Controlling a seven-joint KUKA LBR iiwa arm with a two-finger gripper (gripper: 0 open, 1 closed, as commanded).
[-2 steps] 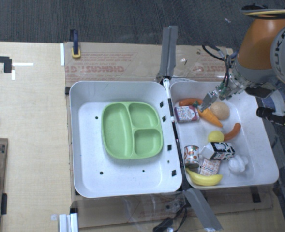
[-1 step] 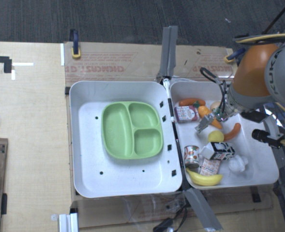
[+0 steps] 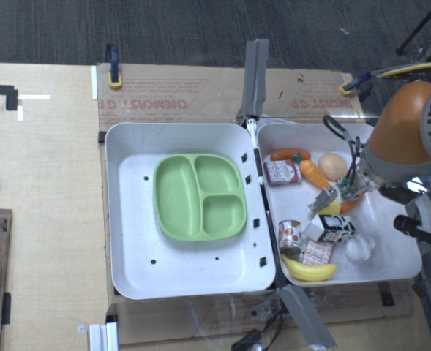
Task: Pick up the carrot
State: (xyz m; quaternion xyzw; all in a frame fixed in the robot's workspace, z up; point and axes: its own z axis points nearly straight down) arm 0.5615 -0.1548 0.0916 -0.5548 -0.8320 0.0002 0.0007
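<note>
Grey arm; orange band (rounded); black cable.

The arm is seen reaching in from the right of the camera view, over the right-hand bin; its orange band is turned towards the camera, with grey casing below and behind it; the wrist is angled down and to the left; the gripper is held low at the end of the wrist, its metal tip pointed leftward; the spread of its tip cannot be made out at this size.
</note>
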